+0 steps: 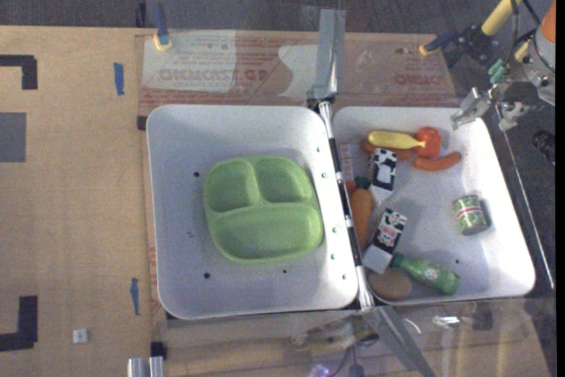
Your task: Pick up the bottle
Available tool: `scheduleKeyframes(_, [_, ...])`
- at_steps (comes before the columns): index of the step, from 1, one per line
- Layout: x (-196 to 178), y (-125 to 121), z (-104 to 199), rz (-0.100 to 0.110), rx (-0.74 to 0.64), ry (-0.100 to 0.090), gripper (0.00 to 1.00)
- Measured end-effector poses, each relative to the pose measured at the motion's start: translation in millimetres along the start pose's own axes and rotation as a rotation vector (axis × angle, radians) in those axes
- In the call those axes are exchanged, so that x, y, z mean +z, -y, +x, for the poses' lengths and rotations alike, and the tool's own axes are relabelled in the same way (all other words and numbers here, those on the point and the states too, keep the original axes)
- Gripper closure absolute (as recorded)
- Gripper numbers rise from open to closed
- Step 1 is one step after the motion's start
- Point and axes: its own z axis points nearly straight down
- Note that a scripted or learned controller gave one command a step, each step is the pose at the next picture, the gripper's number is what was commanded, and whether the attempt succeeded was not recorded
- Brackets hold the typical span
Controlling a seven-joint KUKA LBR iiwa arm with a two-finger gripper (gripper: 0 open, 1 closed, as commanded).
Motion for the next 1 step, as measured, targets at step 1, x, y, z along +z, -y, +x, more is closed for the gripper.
scheduleKeyframes(1, [103.0,98.3,18.3,-0.001,-0.032,0.0,0.0])
